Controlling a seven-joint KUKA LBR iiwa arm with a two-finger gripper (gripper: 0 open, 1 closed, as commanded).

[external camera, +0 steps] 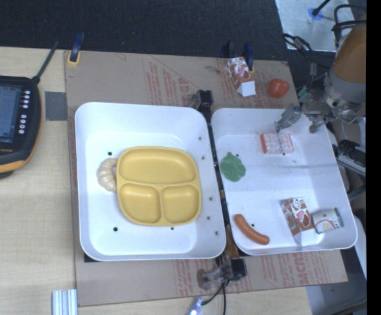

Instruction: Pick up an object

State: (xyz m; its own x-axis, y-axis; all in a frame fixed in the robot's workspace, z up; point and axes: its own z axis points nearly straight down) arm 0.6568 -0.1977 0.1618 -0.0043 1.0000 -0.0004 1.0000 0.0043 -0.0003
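Note:
My gripper point(301, 121) hangs over the far right part of the right bin point(321, 169), open, with nothing between its fingers. Just in front of it and a little to the left, a small red-and-white packet point(277, 143) lies flat on the bin floor. The same bin also holds a green lump point(232, 167) by its left wall, a sausage point(251, 229) at the front, a brown-and-white carton point(295, 215), and a small pale box point(326, 221) in the front right corner.
The left bin point(98, 130) holds a yellow divided tray point(159, 184) with a beige object point(106, 174) at its left side. Behind the right bin stand a small carton point(240, 75) and a red ball point(278, 87). A teach pendant point(3, 120) lies at far left.

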